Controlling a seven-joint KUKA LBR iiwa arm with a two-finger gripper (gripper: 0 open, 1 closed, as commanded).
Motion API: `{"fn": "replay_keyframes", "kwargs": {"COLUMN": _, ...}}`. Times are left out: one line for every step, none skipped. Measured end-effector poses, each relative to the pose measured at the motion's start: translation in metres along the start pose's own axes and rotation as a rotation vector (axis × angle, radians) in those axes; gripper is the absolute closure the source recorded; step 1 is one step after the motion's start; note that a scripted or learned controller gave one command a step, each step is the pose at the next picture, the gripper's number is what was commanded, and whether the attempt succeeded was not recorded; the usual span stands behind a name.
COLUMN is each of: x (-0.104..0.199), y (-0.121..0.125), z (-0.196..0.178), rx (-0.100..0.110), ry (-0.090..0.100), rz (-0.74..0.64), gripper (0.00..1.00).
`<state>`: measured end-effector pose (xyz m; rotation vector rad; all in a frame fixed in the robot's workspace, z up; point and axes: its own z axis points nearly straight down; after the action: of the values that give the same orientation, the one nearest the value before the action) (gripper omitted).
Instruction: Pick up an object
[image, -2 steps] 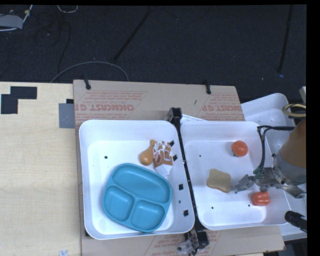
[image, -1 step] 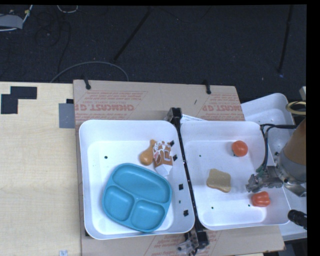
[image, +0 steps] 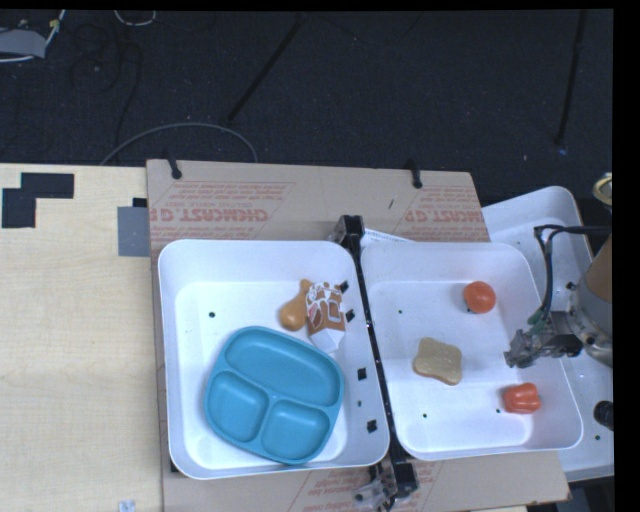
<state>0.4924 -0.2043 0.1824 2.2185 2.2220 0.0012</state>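
Red pepper (image: 521, 398) lies in the right bin (image: 440, 445), just below the gripper (image: 528, 349), apart from it. The jaws' state cannot be told. An orange ball (image: 479, 297) sits up-left of them, a tan cookie (image: 439, 360) to their left. The left bin (image: 180, 400) holds a blue divided plate (image: 273, 394).

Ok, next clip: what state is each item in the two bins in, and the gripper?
Blue divided tray: flat in left bin, right way up.
Brown toy: lying beside the tray's far edge.
Orange ball: loose in right bin.
Tan piece: lying flat, right bin.
Red-orange object: loose, untouched.
Gripper: above right bin's edge, holding nothing visible.
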Motion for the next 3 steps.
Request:
{"fn": "replay_keyframes", "kwargs": {"x": -0.001, "y": 0.001, "z": -0.049, "rx": -0.001, "ry": 0.0, "rz": 0.0, "gripper": 1.0}}
{"fn": "replay_keyframes", "kwargs": {"x": 0.056, "y": 0.002, "z": -0.039, "rx": 0.006, "ry": 0.004, "rz": -0.003, "gripper": 1.0}}
{"fn": "replay_keyframes", "kwargs": {"x": 0.113, "y": 0.007, "z": -0.049, "rx": 0.004, "ry": 0.004, "rz": -0.004, "gripper": 1.0}}
